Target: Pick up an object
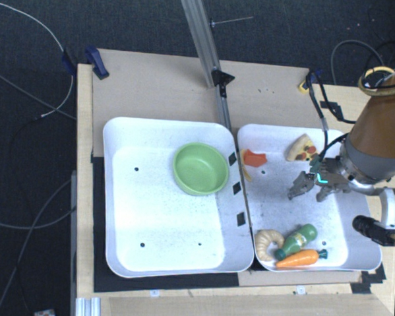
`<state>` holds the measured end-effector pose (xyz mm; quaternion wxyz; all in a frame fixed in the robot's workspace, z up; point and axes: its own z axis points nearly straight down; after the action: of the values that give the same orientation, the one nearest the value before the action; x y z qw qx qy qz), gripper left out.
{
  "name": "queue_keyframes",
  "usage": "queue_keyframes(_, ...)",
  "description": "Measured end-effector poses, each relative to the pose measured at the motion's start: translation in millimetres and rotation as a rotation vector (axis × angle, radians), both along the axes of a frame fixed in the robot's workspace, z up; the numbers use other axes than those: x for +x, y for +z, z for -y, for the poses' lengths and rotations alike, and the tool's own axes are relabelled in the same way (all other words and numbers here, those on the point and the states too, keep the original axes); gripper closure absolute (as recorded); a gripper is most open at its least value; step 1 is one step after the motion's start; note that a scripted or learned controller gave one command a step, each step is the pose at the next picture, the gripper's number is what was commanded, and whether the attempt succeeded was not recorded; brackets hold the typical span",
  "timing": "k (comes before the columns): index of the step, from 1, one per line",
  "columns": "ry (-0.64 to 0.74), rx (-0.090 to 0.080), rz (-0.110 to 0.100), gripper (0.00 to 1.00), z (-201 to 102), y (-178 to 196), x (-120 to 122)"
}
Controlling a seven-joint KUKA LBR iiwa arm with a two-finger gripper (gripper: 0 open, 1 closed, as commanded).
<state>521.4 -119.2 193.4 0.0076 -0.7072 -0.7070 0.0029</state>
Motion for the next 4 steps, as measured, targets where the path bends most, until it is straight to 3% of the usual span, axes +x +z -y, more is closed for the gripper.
queue_keyframes(1,0.000,-0.001,0.007,0.00,0,3,2)
queue_keyframes(3,-0.001,0.001,-0.001,0.00,-2,-100,8)
queue_keyframes(4,-0.002,0.001,0.008,1.00,-2,-83,10)
